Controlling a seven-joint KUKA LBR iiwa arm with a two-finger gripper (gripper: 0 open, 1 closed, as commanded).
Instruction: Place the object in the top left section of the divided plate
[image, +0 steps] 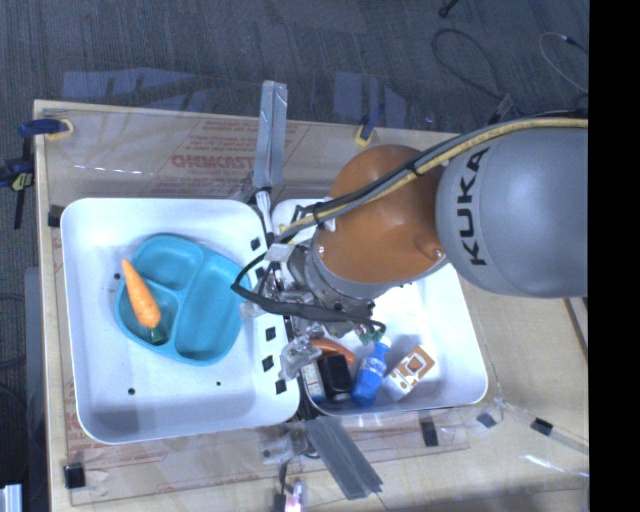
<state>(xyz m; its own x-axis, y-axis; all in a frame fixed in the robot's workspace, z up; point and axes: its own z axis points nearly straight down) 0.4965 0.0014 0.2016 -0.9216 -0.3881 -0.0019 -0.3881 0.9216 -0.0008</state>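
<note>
Orange carrot (141, 296) – on blue plate (205, 320) (left bin) | jaws (300, 352) well apart, right bin – grip unreadable

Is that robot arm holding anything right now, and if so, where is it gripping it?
It cannot be told: the hand is low in the right bin, over a heap of small things, and the wrist hides it.
</note>
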